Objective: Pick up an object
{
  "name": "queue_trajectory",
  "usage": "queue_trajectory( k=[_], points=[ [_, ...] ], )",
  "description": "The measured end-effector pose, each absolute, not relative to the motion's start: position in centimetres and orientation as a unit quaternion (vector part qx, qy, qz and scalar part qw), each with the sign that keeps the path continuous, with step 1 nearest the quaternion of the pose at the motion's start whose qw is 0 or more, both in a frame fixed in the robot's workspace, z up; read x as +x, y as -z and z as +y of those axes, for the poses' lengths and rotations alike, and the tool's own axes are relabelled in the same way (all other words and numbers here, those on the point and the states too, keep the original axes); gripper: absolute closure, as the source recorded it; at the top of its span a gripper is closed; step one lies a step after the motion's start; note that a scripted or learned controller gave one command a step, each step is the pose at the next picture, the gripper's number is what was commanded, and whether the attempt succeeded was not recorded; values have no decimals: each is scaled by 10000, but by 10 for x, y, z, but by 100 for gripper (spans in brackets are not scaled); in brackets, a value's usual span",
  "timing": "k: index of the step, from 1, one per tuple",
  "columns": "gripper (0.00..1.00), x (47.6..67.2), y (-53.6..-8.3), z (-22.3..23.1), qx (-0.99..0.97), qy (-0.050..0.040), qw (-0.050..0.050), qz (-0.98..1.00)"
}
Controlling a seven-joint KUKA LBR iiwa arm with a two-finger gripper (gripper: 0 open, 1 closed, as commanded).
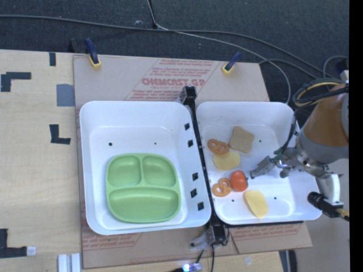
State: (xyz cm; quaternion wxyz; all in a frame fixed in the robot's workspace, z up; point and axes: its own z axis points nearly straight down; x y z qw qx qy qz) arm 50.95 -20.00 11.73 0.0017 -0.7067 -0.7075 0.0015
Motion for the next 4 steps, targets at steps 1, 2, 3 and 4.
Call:
queue_trajectory(
  k=[1,2,3,4],
  points=[
    [0,510,-84,-200,-7067,-9,-6,-7075],
    [100,511,-96,-200,-7067,1,-30,-7075],
    [100,505,-143,-206,-7072,5,-10,-7070],
    [100,513,-204,-206,-7063,10,-25,-7080]
  ],
)
